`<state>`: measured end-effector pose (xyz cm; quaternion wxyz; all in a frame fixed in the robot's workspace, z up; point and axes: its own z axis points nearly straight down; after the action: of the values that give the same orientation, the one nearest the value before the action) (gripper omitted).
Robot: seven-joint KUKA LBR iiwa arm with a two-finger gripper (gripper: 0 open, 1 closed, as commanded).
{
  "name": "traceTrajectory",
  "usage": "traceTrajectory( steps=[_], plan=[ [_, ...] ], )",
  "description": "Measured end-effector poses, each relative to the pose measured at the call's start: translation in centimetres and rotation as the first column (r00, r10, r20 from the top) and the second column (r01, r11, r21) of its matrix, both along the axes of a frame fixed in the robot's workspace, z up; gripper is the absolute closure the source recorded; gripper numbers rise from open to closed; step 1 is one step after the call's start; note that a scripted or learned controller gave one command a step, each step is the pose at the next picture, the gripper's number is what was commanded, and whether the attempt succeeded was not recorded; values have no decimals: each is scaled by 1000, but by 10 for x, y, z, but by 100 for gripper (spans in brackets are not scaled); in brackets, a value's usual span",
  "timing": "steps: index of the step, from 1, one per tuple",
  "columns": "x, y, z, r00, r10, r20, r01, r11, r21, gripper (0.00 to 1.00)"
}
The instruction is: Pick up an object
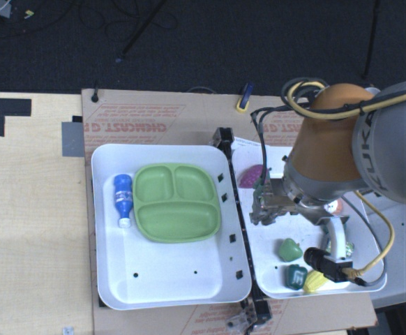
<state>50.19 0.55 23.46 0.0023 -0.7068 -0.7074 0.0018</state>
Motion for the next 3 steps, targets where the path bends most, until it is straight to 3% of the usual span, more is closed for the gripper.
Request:
traceTrajectory(
  steps=[3],
  plan=[
    [-3,8,-17,1000,-1,0,1,1000,0,100]
  ],
)
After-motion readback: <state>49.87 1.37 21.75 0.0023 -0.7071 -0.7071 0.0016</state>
